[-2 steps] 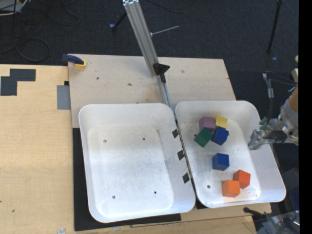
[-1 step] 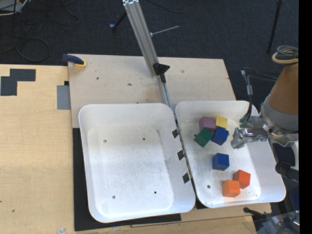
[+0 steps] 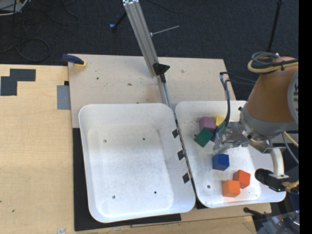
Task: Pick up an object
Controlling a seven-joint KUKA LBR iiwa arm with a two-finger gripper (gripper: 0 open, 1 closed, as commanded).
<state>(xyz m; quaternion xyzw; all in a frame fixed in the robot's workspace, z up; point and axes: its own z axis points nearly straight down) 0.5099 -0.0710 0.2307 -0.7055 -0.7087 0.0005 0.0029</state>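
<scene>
The right bin point(image 3: 204, 191) holds several small blocks. A green block point(image 3: 203, 138) lies beside a purple one point(image 3: 208, 122), with a yellow block point(image 3: 220, 120) just behind them. A blue cube point(image 3: 220, 161) sits near the bin's middle. Two orange blocks point(image 3: 231, 188) point(image 3: 243, 177) rest toward the front. My gripper point(image 3: 222, 143) hangs low over the bin between the green block and the blue cube, just above the blue cube. The orange-banded wrist point(image 3: 270, 99) looms over the bin's right side and hides what lies under it.
The left bin point(image 3: 97, 130) stands beside the right one, with black clips point(image 3: 180, 154) along the shared rim. A slanted aluminium bar point(image 3: 144, 35) rises from behind the bins. A cable point(image 3: 227, 94) runs down to the gripper. A black part point(image 3: 267, 178) juts over the right bin's front corner.
</scene>
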